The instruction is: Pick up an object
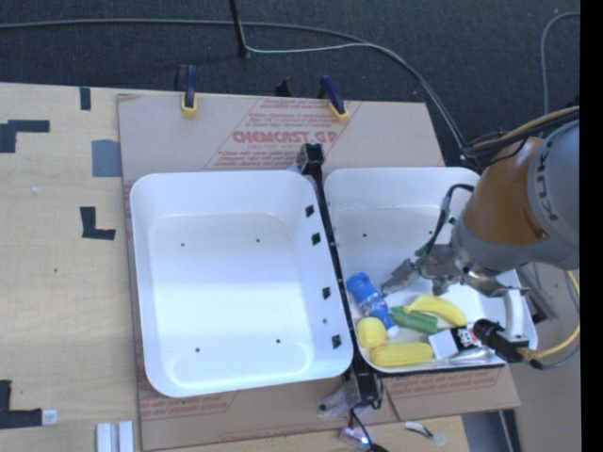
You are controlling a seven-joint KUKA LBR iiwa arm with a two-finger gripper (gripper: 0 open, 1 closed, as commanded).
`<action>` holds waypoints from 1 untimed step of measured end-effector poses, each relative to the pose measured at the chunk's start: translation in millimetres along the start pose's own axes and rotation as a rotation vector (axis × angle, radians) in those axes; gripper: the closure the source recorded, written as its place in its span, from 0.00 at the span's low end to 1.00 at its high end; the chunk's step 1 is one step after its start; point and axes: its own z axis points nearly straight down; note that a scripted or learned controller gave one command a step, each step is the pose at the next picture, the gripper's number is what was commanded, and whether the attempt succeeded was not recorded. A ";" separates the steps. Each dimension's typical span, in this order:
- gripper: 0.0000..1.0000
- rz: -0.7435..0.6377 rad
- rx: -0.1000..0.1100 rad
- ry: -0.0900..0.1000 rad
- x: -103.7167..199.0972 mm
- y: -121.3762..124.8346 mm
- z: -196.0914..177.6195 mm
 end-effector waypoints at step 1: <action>1.00 0.000 -0.004 -0.001 -0.2 0.9 -12.1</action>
